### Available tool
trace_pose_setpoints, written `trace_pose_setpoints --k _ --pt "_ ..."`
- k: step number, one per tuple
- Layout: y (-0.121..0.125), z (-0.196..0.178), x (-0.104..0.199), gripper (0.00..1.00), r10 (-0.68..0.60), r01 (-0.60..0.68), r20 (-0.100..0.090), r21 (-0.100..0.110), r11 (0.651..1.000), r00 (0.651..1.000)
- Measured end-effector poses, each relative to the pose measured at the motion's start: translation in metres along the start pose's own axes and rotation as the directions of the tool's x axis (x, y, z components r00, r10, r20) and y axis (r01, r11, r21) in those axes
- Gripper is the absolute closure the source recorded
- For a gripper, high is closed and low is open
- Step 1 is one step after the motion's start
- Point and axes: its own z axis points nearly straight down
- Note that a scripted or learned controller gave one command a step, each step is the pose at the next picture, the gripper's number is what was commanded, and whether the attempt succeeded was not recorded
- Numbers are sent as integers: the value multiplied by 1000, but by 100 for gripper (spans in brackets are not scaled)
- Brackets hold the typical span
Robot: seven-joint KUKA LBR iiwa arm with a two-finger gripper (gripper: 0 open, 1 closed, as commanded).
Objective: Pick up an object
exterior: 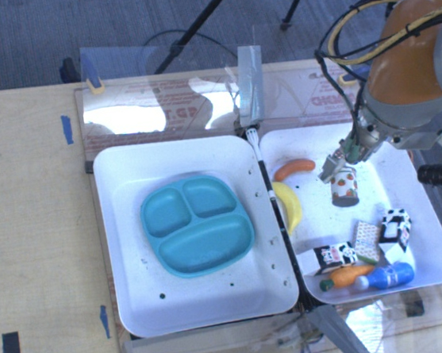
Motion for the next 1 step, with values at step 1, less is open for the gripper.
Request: trace_pose_setpoints --k 1 --pt "38 -42 56 100 -209 209 3 -2 978 978"
